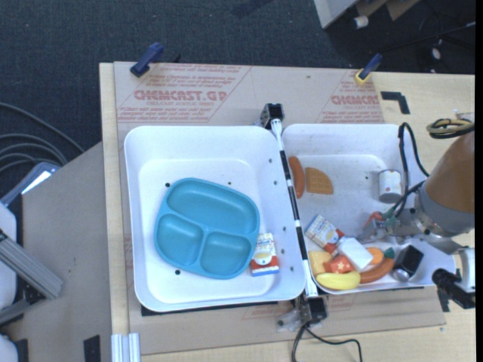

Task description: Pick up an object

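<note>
The right bin (343, 138) holds several toy foods. A brown sausage (296, 176) and a tan waffle piece (318, 181) lie at its back left. A small silver can (389, 183) stands near the middle. At the front sit a small carton (324, 232), a white block (357, 253), a red piece (341, 265), an orange carrot (377, 271) and a yellow banana (338, 280). My gripper (381, 227) reaches in from the right, low over the bin just right of the white block, below the can. Nothing visibly sits in it.
The left bin (143, 202) bears a blue divided plate (206, 228) and a small printed carton (264, 253) by its front right. A black divider rail (287, 179) separates the bins. A black cable (407, 153) loops over the right bin's back. Clamps stand at the bench's far edge.
</note>
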{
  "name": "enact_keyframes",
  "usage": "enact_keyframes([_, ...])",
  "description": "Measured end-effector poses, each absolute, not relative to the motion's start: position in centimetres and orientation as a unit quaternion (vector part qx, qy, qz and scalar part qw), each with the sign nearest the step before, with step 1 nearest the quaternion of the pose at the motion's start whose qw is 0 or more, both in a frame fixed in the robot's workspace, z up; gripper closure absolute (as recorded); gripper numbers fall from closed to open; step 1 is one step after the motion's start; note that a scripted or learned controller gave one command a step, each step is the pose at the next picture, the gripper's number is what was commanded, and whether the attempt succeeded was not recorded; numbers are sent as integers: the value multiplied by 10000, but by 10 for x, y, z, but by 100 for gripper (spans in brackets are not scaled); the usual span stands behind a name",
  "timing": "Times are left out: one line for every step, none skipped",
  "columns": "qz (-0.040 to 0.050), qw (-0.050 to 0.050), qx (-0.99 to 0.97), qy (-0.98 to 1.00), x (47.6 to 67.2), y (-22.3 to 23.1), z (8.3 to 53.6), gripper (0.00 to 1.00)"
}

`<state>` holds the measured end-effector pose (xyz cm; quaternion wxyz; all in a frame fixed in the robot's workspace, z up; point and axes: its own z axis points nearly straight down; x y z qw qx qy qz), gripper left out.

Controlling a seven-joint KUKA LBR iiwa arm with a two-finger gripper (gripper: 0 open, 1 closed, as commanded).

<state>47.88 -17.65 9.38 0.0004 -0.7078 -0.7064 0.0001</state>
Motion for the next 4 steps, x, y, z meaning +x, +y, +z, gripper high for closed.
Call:
enact_keyframes([0,0,-7069,-7074,526,-182,84,0])
enact_keyframes([0,-6,-7070,-7072,526,-182,94,100])
enact_keyframes([-1,6,-7068,-7074,479,-83,214,100])
enact_keyframes([1,5,-7069,-7074,479,-15,256,100])
